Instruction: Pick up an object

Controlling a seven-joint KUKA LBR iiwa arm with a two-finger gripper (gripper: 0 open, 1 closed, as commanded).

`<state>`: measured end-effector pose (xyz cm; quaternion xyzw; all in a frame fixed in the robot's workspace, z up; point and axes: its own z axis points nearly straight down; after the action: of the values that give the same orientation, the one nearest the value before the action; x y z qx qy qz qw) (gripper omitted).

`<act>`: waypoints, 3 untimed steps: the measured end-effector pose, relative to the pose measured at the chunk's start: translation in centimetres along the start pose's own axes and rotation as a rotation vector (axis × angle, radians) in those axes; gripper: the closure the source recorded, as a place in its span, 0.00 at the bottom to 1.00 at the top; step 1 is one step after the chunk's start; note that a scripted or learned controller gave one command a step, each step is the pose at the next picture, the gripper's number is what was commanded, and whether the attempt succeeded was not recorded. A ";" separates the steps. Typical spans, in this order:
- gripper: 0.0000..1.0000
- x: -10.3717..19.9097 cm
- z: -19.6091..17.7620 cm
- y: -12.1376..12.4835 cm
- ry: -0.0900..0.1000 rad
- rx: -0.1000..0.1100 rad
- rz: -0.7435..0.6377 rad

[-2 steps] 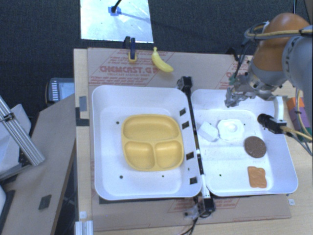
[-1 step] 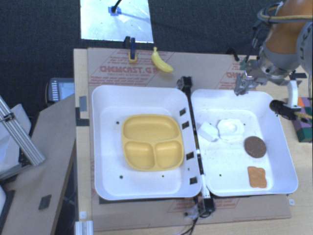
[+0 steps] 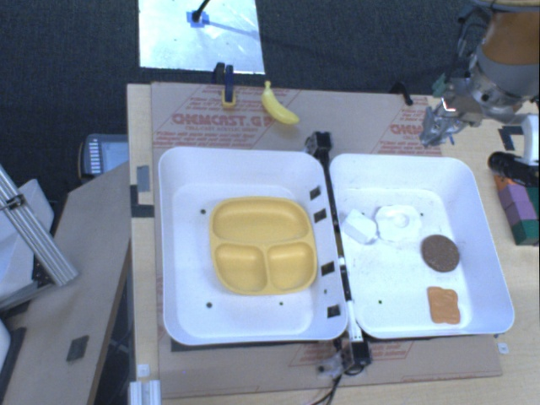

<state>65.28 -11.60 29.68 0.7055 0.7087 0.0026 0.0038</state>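
Observation:
The right bin (image 3: 481,194) holds a white fried-egg piece (image 3: 397,222), a small white block (image 3: 359,226), a brown round patty (image 3: 440,253) and an orange toast-like piece (image 3: 444,305). My gripper (image 3: 436,130) hangs above the bin's far right corner, over the cardboard just beyond the rim, well away from all these objects. Nothing shows between its fingertips.
The left bin (image 3: 181,194) holds a yellow three-compartment plate (image 3: 258,245). A yellow banana (image 3: 278,106) and a blue-and-yellow clamp (image 3: 227,86) lie on the cardboard behind the bins. Coloured blocks (image 3: 516,206) sit on the bench at the right edge.

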 end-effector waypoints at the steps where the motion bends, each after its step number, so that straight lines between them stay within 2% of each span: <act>1: 1.00 4.8 2.1 0.1 0.003 0.007 -0.004; 3: 1.00 14.0 2.8 -0.2 0.002 0.007 -0.003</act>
<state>65.02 2.38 26.90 0.7044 0.7098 0.0011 0.0006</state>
